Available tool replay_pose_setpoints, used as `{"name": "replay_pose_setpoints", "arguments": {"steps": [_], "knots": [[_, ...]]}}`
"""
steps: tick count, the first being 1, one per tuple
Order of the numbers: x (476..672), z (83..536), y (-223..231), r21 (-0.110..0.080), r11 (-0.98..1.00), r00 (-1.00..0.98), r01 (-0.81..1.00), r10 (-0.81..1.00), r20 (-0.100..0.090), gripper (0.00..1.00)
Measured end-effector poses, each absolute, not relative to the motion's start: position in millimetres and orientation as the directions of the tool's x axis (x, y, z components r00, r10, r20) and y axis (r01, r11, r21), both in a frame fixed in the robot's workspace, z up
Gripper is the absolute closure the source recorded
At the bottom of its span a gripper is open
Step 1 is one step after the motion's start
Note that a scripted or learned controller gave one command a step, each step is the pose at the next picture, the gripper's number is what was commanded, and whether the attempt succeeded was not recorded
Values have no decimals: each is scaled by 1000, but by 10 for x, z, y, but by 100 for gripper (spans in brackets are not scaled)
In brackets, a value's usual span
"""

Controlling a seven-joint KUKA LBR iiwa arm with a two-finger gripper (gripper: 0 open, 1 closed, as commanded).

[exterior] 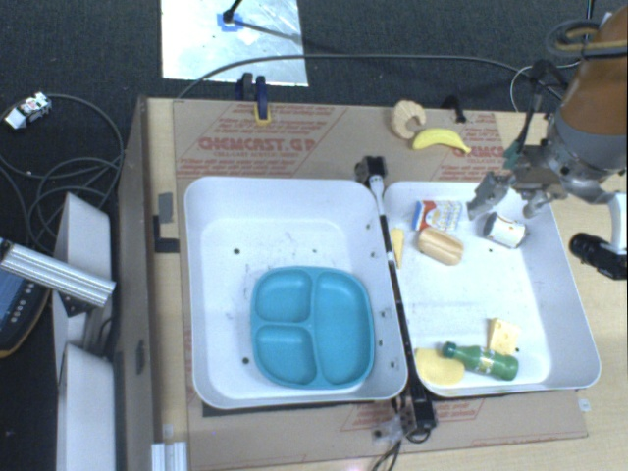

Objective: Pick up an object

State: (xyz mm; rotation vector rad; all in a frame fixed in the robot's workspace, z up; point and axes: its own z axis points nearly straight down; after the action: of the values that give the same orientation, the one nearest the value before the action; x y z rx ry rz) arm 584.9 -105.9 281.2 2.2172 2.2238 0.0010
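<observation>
Dark carpet surrounds the bench [324, 135], whose brown board top carries red lettering and, at its 12 o'clock edge, a blue-and-yellow clamp [257, 94]. We list:

1. Left bin [226, 214], white, holding a blue divided plate [312, 326] towards 6 o'clock.
2. Right bin [559, 292], white. Contents: a small printed carton [439, 214] at 11 o'clock, a bread roll [441, 247] just below and touching it, a thin yellow piece [396, 245] against the 9 o'clock wall, a white cylinder [506, 231] near 1 o'clock, a green bottle [479, 359] lying on its side at 6 o'clock, a flat yellow disc [438, 367] beside its cap end, and a pale speckled wedge [504, 338] just above the bottle.
3. On the board beyond the bins at 12 o'clock: a banana [440, 140] and a tan curled item [407, 118], kind unclear.
4. Gripper [511, 200], over the right bin's 1 o'clock corner, just above the white cylinder. Its two fingers stand spread apart; we see nothing between them.
5. Arm [594, 116], cut off by the right edge.
6. Surroundings: a reflective sheet [235, 27] on the floor at 12 o'clock, cables, and metal framing [59, 273] at 9 o'clock, partly cropped.
</observation>
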Motion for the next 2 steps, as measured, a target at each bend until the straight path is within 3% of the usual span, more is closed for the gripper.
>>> {"name": "replay_pose_setpoints", "arguments": {"steps": [1, 2], "knots": [[6334, 1900, -1295, -1, 1, -1, 1000, 1000, 0, 0], [6691, 1712, -992, 2, 5, -5, 1000, 1000, 0, 0]]}}
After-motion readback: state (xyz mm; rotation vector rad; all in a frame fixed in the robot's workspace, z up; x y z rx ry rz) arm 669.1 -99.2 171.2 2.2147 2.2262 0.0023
